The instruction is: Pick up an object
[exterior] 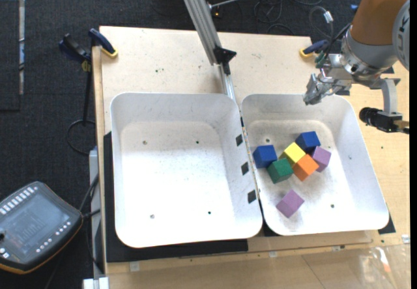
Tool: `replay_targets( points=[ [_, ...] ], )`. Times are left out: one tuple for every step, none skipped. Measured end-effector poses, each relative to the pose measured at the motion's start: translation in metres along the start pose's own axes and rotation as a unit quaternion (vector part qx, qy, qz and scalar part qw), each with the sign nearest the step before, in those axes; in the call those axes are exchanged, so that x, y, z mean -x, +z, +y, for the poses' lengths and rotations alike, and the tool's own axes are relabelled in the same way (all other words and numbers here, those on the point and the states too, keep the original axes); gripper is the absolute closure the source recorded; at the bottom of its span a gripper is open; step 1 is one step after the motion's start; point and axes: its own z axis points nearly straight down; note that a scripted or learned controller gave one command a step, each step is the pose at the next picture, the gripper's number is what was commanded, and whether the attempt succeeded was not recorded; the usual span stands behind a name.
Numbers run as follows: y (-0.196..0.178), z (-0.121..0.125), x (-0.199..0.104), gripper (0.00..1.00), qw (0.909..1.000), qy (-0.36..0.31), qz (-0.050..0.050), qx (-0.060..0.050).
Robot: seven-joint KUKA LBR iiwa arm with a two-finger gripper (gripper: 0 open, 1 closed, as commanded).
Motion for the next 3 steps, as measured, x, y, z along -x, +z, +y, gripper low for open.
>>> replay_targets(
  points=[
    [0.002,0.001,-0.045,1.0,1.0,0.0,0.0,-0.001],
    [-0.006,-0.003,-0.101,1.0,1.0,0.0,0.0,-0.001],
    [-0.007,-0.003,-0.16,1.0,1.0,-0.001,0.0,-0.001]
  ],
)
